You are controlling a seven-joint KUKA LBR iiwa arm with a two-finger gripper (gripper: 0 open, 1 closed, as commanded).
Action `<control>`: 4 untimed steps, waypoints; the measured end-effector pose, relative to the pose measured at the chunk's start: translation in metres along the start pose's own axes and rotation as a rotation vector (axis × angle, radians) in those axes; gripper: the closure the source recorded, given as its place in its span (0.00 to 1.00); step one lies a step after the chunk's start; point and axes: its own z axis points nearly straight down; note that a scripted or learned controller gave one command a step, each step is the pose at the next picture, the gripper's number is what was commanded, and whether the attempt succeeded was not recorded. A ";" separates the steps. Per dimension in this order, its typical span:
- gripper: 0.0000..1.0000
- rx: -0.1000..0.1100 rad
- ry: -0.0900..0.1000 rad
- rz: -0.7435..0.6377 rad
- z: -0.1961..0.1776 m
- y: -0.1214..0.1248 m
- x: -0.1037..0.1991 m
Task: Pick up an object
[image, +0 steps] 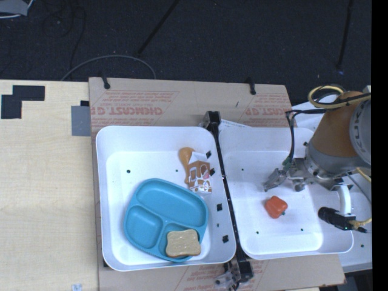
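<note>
A small red-orange object (276, 207) lies on the floor of the right bin (254, 247), roughly mid-floor and apart from every wall. Nothing grips it. The gripper (285, 179) hangs just above and beside it, toward the bin's far side, with metal linkage spread to left and right; whether its fingers are spread or pressed together cannot be told from this angle (the tips blur into the linkage). Behind the gripper, the arm's orange band (332, 132) and grey wrist enter from the right, with black cable looped alongside.

Left bin (112, 162): a blue divided plate (163, 217) rests on the floor toward the near side, a tan slice of toast-like item (183, 243) sitting in its near-right compartment. A small printed packet (199, 177) stands near the dividing wall, with a brown piece (186, 156) just behind it, touching or nearly so.

Both bins sit on a cardboard sheet (182, 105) over the wooden bench (42, 180).
</note>
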 end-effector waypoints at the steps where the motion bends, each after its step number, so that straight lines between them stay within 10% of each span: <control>1: 1.00 -0.004 -0.002 0.002 -0.014 0.001 -0.002; 3: 1.00 -0.010 -0.004 -0.002 -0.111 0.003 -0.001; 4: 1.00 -0.005 0.000 -0.005 -0.104 -0.009 0.055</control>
